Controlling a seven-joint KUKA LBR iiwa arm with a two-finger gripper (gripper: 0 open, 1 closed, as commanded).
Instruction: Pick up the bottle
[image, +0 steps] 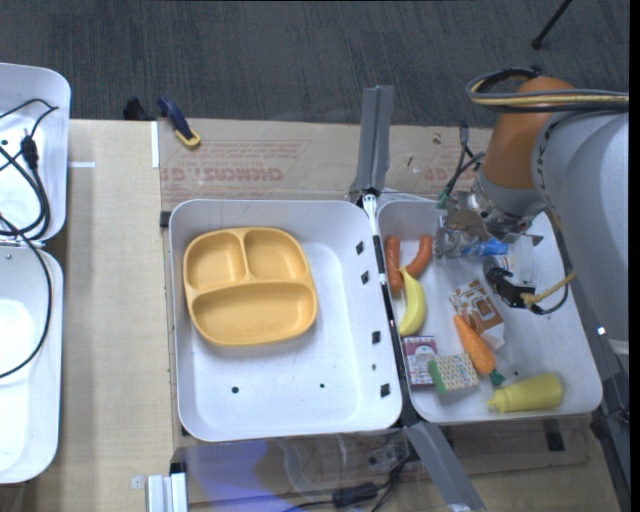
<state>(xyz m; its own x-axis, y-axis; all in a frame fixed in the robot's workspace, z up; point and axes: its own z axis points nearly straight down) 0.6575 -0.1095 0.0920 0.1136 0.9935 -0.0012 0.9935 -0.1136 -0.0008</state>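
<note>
1 yellow plastic squeeze bottle (527, 393) lay at 5 o'clock in the right white bin (570, 330); the gripper (478, 238) hung at 12 o'clock, jaws unclear.

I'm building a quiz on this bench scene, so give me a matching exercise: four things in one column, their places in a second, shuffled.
Things:
1. yellow bottle
2. divided plate
3. banana
4. gripper

Places:
A. left bin
B. right bin, near corner on the arm's side
C. right bin, far end
D. right bin, along the wall beside the left bin

Pairs: 1-B, 2-A, 3-D, 4-C
</note>
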